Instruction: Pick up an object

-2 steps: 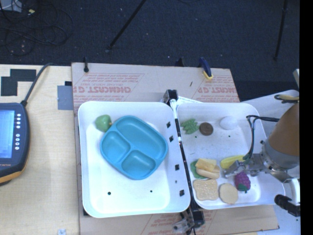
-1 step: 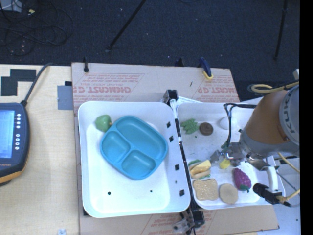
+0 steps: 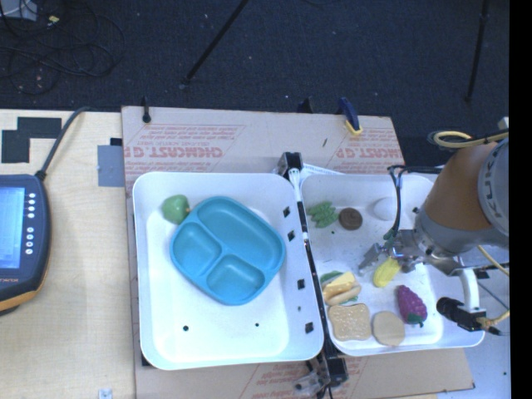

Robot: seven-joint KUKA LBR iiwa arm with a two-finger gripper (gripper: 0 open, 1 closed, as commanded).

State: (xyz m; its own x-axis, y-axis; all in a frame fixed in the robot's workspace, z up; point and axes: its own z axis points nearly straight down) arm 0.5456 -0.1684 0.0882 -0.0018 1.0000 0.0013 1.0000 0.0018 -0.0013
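Note:
My gripper [image 3: 385, 259] is low in the right bin [image 3: 416, 185], at its middle, and it is open. The fingers [image 3: 366, 263] stand spread either side of a small yellow piece of toy food [image 3: 383, 272] that lies on the bin floor just below them. Around it lie a purple toy fruit [image 3: 411, 303], a slice of toast [image 3: 349, 321], a round tan cracker [image 3: 387, 328], a yellow and green sandwich piece [image 3: 339, 286], a brown disc [image 3: 350, 219] and a green leafy piece [image 3: 322, 214].
The left bin [image 3: 158, 322] holds a blue divided plate [image 3: 227, 248] and a green apple [image 3: 174, 209] at its far left corner. A black divider [image 3: 301, 256] separates the bins. A teach pendant [image 3: 17, 239] lies at the far left of the bench.

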